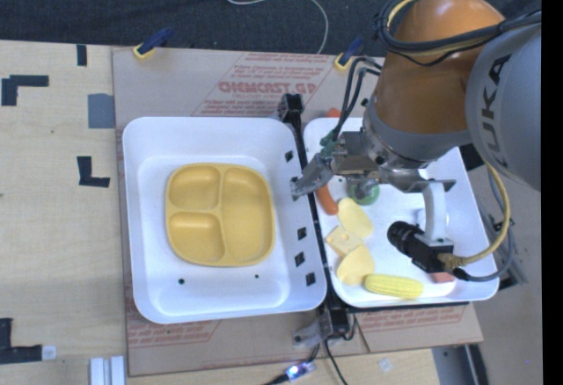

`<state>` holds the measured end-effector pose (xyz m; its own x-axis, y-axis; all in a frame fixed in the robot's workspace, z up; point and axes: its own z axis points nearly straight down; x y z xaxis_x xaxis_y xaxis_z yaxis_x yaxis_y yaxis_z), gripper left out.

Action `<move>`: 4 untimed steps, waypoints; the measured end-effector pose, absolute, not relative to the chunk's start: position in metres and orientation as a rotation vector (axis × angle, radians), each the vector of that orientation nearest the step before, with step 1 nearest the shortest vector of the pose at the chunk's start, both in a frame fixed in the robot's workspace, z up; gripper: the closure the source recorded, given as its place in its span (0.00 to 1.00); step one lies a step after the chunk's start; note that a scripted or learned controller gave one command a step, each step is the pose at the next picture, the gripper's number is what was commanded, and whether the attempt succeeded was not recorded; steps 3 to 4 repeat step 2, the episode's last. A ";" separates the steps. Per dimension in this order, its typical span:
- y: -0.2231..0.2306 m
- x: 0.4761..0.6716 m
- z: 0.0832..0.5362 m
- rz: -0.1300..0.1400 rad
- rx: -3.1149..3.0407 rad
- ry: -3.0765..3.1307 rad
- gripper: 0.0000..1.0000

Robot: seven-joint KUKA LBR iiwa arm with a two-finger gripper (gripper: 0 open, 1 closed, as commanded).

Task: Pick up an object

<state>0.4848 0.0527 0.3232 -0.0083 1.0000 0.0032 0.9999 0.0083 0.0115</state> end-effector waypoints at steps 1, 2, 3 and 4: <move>0.071 0.494 0.471 0.023 2.208 2.221 0.00; 0.070 0.493 0.471 -0.004 2.218 2.225 1.00; 0.070 0.493 0.471 -0.004 2.218 2.225 1.00; 0.070 0.493 0.471 -0.004 2.218 2.225 1.00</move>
